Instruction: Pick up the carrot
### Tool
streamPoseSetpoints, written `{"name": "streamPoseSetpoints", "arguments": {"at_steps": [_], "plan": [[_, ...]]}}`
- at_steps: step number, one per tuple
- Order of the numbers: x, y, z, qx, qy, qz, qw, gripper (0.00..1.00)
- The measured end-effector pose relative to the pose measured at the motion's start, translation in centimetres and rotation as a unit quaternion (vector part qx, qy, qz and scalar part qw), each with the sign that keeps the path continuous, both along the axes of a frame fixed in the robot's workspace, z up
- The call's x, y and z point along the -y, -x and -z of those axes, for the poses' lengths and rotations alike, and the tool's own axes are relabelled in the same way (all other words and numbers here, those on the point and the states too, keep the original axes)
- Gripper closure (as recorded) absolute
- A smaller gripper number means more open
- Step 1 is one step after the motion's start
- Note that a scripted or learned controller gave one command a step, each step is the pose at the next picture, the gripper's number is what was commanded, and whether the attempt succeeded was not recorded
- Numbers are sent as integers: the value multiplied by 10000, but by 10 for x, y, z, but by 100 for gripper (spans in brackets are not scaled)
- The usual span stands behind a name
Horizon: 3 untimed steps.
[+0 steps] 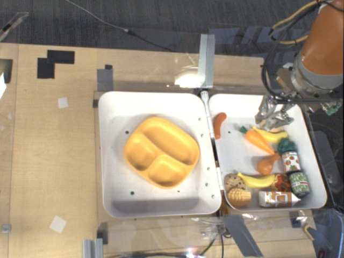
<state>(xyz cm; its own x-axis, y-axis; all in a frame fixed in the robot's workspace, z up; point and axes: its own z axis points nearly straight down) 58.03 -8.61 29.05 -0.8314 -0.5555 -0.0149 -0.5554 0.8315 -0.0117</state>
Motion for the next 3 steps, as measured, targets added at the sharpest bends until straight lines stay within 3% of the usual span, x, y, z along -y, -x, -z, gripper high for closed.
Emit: {"name": "streamPoseSetpoints", "arguments": {"at_steps": [1,2,3], "plan": [[0,1,3,-33,-10,3,10000,0],[52,23,119,-95,-19,408,9991,0],[49,0,201,-8,-14,798,9968,0]]}}
